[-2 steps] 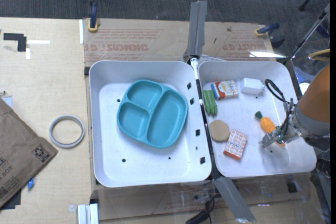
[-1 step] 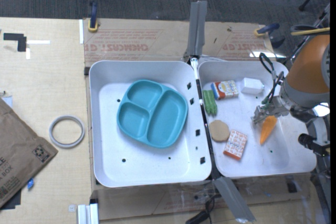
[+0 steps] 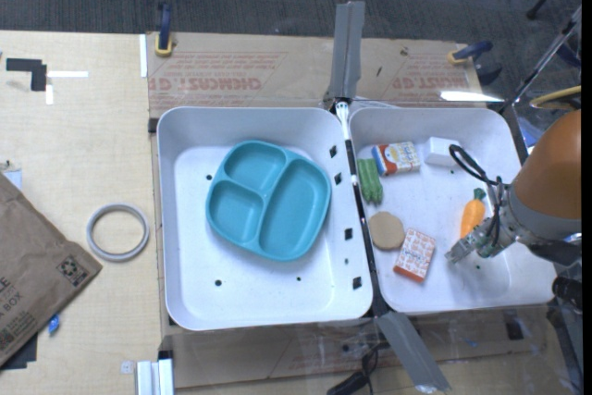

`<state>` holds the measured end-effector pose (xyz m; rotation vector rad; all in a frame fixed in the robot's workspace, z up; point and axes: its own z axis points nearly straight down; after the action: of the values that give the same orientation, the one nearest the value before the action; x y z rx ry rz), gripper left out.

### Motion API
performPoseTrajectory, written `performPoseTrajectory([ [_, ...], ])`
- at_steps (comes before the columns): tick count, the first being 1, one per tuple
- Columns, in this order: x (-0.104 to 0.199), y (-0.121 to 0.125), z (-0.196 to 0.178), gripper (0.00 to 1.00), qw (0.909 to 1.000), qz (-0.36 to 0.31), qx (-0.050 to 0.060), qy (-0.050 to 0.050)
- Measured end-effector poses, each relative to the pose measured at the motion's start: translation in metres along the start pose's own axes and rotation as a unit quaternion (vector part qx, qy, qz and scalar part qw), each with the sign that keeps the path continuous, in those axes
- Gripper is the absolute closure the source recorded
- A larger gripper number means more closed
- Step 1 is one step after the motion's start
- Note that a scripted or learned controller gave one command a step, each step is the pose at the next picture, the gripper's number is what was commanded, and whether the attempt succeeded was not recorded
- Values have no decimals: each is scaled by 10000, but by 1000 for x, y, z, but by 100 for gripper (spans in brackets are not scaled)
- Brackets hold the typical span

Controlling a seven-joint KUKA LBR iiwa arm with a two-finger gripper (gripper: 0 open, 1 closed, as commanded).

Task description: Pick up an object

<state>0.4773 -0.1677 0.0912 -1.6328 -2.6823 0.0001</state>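
Note:
The right bin (image 3: 435, 291) holds several small items. An orange carrot with a green top (image 3: 473, 216) lies near its right side. Left of it are a red patterned box (image 3: 415, 254) and a tan round cookie (image 3: 387, 230). A green pod (image 3: 370, 180), a small red and white carton (image 3: 400, 158) and a white block (image 3: 442, 151) lie toward the back. My gripper (image 3: 472, 245) hangs low in the right bin, just in front of the carrot's lower end and right of the red box. Nothing visibly rides in it.
A blue divided plate (image 3: 268, 199) lies in the left bin (image 3: 185, 291). A black cable loop (image 3: 468, 164) curves above the carrot. The arm's orange band (image 3: 555, 166) overhangs the right bin's right wall. A tape ring (image 3: 117, 230) and a brown box (image 3: 32, 277) sit on the bench at left.

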Motion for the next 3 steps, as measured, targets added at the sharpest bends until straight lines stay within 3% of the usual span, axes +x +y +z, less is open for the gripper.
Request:
performPoseTrajectory([
  [1, -10, 69, -1, 100, 9999, -159, -6, -10],
  [2, -43, -18, -1, 100, 9970, -778, -4, -10],
  [3, -15, 43, 0, 100, 9989, 466, -4, -10],
])
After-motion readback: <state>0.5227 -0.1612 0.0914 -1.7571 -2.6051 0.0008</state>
